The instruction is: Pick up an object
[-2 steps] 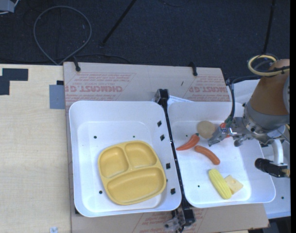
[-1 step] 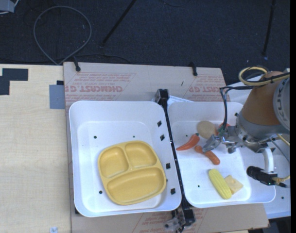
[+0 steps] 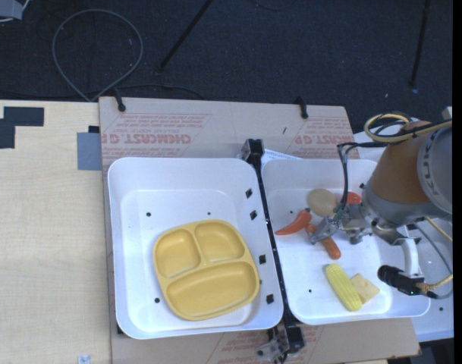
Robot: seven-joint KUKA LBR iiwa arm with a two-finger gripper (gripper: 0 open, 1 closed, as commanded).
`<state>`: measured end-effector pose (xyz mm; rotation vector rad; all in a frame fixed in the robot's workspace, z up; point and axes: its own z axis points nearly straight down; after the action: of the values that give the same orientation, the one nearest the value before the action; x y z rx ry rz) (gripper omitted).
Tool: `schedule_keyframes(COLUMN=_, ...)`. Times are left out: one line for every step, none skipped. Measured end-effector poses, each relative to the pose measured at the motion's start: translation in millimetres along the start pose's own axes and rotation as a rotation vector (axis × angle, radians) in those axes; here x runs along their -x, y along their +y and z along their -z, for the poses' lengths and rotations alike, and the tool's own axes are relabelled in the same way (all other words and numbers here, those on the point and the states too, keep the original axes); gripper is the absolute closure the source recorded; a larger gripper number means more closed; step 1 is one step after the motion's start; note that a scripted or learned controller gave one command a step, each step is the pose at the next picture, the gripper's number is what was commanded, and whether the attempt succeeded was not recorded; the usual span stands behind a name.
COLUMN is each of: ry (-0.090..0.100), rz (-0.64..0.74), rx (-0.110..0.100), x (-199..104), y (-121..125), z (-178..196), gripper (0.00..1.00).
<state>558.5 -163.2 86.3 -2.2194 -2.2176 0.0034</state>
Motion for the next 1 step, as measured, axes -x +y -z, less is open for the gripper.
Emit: schedule_keyframes(ry=0.000, rz=-0.003, rx=0.001, x=0.8, y=0.3, z=11.6, gripper=1.00)
